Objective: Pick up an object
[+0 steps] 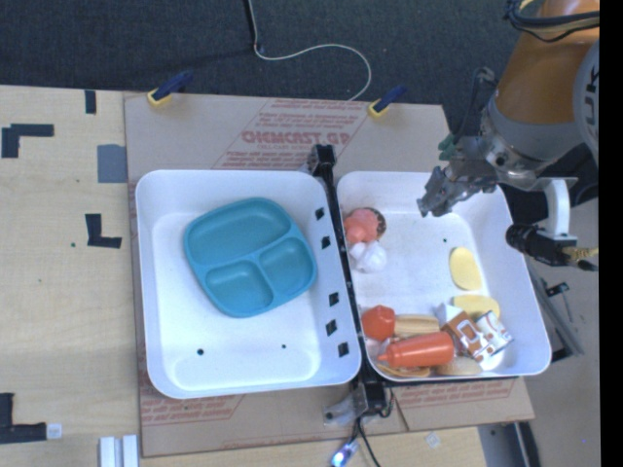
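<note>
The gripper (pixel 431 203) hangs over the back of the right bin (pixel 428 261), pointing down and to the left, with nothing visibly between its tips. Toy food lies in that bin: a pink and white piece (pixel 362 228) at the back left, a yellow oval (pixel 466 268) at the right, a red piece (pixel 378 321), an orange carrot-like piece (pixel 419 351) on a hot dog bun, and a brown and white block (pixel 475 336) at the front. The gripper stands above and to the right of the pink piece.
The left bin (pixel 165 261) holds a blue divided plate (pixel 250 256). A black divider (pixel 336 270) runs between the bins. Cardboard lies under both bins, and a white cable (pixel 311 52) loops behind them. The arm's orange band (pixel 550 56) is at the upper right.
</note>
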You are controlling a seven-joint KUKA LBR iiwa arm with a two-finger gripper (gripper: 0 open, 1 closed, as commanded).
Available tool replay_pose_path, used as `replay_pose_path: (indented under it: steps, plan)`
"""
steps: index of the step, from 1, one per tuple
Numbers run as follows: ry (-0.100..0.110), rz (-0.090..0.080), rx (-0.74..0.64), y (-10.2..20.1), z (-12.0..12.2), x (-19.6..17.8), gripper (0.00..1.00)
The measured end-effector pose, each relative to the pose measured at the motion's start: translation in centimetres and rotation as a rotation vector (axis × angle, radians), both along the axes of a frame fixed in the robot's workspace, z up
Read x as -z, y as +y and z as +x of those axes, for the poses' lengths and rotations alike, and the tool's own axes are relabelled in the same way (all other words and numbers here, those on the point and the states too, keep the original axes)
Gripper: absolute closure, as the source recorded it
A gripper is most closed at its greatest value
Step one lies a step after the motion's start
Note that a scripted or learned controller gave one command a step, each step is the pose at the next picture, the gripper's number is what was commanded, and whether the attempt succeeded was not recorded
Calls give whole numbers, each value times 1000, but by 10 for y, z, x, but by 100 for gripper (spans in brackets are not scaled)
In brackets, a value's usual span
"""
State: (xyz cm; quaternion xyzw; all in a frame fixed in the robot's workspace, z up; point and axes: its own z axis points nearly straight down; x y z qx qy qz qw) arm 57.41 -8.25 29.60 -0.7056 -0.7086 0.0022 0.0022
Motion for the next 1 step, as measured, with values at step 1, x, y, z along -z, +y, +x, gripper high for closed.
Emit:
replay_pose_path:
  steps: [1]
  plan:
    - [10,2,0,59,-28,70,100]
